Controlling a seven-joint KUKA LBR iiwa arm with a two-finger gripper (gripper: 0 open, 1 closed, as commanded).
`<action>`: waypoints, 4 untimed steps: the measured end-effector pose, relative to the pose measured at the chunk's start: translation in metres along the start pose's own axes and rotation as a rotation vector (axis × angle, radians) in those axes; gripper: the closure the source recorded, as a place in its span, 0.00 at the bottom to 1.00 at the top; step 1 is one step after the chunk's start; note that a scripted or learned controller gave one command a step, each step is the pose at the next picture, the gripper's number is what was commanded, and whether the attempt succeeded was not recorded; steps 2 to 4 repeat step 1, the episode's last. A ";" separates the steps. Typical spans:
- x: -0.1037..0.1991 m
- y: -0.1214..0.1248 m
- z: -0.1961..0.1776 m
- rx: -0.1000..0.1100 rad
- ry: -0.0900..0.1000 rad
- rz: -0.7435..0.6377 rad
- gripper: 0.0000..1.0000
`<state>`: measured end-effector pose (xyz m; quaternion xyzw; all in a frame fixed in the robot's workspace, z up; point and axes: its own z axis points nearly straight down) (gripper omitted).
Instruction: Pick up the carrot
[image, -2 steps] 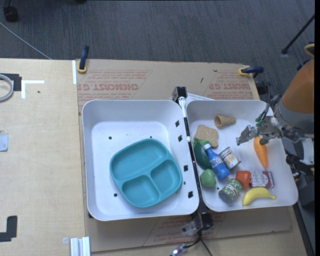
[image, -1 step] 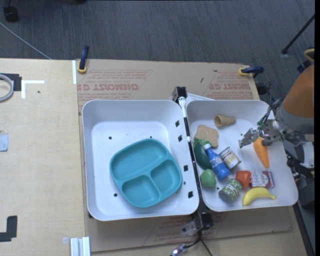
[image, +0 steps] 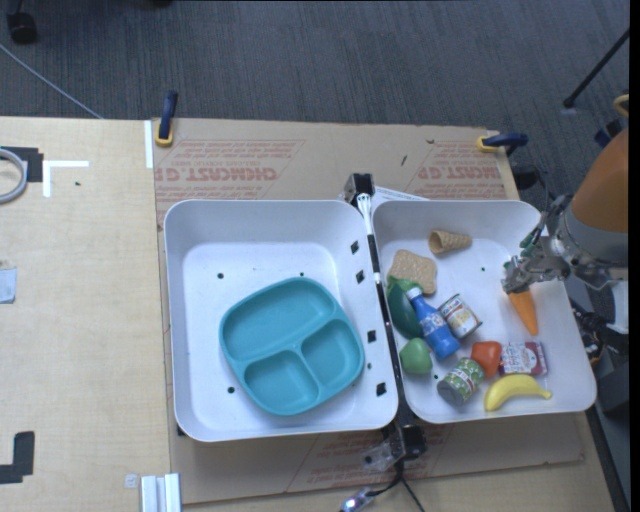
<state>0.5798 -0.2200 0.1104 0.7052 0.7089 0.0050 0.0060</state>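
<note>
carrot (image: 525, 311): orange, lying at 3 o'clock in the right bin (image: 570, 395), tip toward 6. hand (image: 522, 271): at the carrot's top end, touching or just over it; cannot tell how wide it stands or whether it has hold. banana (image: 516, 392): at 5 o'clock. left bin (image: 190, 330): holds a teal plate (image: 290, 345).
</note>
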 end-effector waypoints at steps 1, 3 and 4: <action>0.004 0.002 -0.002 -0.001 0.007 -0.002 0.00; 0.004 0.002 -0.002 -0.001 0.007 -0.002 0.00; 0.004 0.002 -0.002 -0.001 0.007 -0.002 0.00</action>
